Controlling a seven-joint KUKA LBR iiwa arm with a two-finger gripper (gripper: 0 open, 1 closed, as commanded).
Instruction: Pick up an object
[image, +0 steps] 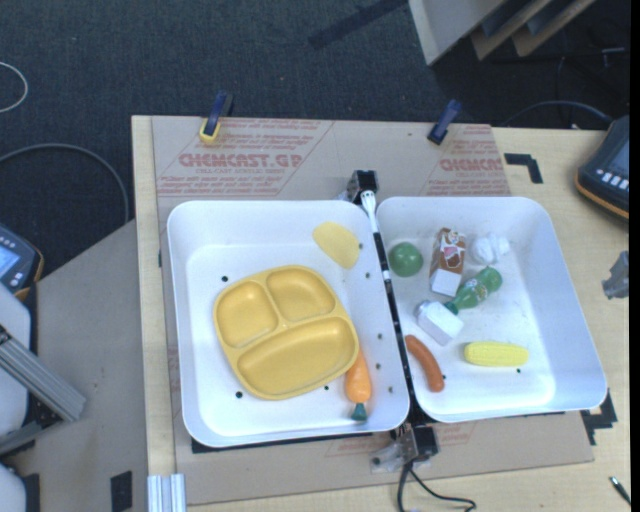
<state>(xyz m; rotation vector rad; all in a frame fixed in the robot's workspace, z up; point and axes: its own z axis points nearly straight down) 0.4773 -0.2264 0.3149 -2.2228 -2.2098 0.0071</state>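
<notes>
End effector state: cannot tell. Left bin (180, 320): yellow plate (285, 330) centred, carrot (358, 382) by the 5 o'clock rim. Right bin (548, 290): objects crowd 9 o'clock, bare floor toward 3 o'clock.

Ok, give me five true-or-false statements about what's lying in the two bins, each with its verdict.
1. The yellow divided plate lies in the left bin. True.
2. The toy carrot lies on the plate. False: it lies beside it, on the bin floor.
3. The toy corn cob lies in the right bin. True.
4. The green ball lies in the left bin. False: the right one.
5. The toy sausage lies in the right bin. True.
</notes>
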